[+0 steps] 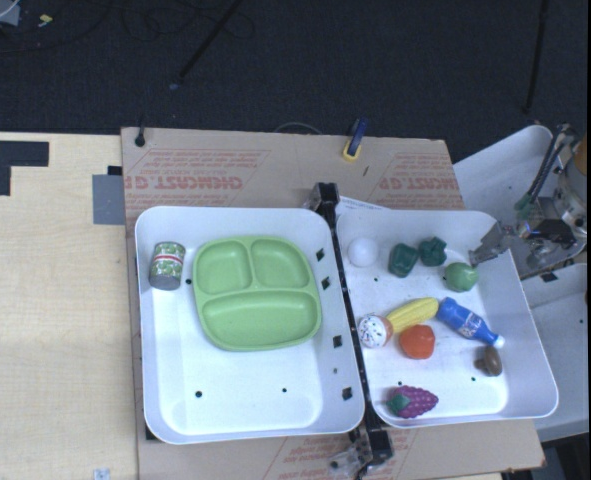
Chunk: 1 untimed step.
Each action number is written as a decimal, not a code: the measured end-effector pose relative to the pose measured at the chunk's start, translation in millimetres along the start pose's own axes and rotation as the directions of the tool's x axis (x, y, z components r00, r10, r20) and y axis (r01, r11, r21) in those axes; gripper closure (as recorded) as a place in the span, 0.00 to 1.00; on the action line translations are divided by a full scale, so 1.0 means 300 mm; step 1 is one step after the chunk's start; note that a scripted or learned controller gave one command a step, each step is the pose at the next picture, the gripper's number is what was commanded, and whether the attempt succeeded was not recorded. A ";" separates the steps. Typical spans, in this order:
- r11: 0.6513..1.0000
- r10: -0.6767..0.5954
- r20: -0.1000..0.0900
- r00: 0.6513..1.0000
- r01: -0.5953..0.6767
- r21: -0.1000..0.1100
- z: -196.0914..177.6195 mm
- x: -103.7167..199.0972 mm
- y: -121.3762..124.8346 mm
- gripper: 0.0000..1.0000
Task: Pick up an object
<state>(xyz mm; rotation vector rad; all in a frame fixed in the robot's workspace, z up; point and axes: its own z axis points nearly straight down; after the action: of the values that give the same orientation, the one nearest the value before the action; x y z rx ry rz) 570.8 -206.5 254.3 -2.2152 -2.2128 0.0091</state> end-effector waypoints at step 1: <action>1.000 -0.001 0.003 1.000 0.001 -0.010 -0.019 -0.001 0.006 0.00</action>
<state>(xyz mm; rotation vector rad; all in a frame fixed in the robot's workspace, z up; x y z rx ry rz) 572.7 -206.9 259.9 -2.2206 -2.2209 0.0007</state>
